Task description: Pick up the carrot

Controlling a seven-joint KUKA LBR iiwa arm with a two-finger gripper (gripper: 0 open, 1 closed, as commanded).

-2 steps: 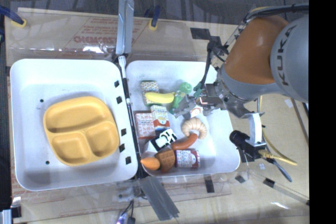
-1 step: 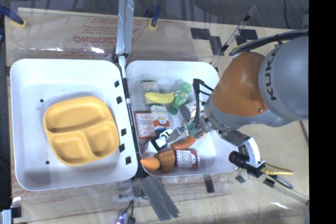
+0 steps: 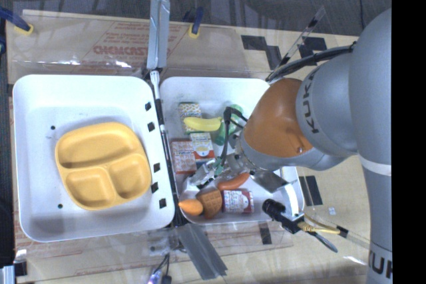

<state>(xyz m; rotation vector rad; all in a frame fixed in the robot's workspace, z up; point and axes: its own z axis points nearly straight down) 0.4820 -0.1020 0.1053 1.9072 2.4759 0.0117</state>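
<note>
End effector (image 3: 223,169), finger state unclear, over smooth tapered orange carrot (image 3: 237,180).

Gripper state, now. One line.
Gripper: low in the right bin over the piled items near the carrot; open or closed cannot be told from this view.
</note>
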